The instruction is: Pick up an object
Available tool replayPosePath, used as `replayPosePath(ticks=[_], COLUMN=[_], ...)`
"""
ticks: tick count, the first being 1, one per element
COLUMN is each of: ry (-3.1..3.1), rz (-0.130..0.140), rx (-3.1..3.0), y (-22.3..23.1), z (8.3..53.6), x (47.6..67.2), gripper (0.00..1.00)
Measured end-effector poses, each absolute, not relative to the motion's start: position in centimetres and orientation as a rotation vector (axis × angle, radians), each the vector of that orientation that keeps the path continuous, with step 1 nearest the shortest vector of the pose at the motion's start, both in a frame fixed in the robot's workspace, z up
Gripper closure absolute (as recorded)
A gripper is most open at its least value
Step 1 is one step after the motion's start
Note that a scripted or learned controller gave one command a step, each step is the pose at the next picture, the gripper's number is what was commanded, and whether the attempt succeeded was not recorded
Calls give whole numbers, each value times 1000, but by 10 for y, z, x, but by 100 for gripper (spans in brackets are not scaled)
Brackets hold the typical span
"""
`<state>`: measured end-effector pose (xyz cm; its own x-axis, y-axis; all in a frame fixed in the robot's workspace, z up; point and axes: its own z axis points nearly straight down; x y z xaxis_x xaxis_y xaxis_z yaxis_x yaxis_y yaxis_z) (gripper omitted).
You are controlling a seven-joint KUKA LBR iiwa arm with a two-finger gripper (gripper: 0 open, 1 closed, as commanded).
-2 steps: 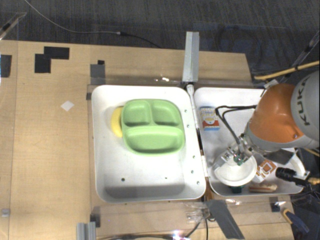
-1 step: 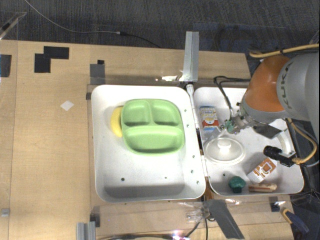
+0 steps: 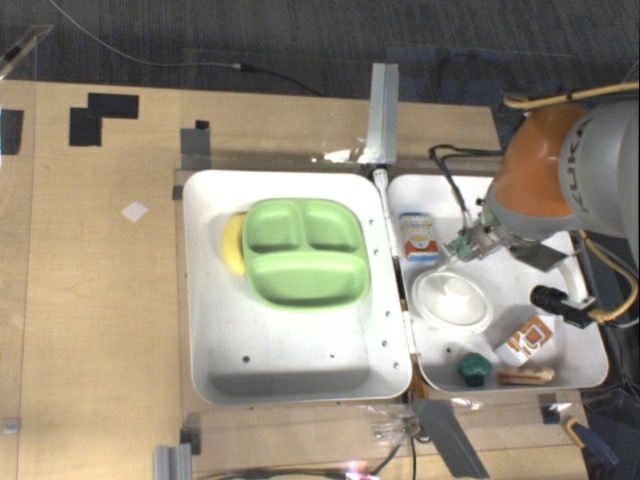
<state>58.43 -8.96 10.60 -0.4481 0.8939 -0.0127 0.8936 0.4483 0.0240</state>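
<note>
Looking down on your bench, you see the gripper [image 3: 466, 245] hanging over the right bin [image 3: 590, 368], just above the white bowl [image 3: 452, 299] and beside the small carton [image 3: 418, 236]; whether it is spread or pressed together you cannot tell. A green ball [image 3: 474, 369] lies near that bin's front wall. The green divided plate [image 3: 303, 251] sits in the left bin [image 3: 270, 368].

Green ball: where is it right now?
In the camera view, the green ball sits in the right bin near its front edge, just below the white bowl and left of the small orange-and-white box.
</note>
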Motion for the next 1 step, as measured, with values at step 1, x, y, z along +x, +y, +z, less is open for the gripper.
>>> replayPosePath(ticks=[1], ry=[2655], rz=[21], rx=[1638], y=[-90], z=[106], x=[584], gripper=[0])
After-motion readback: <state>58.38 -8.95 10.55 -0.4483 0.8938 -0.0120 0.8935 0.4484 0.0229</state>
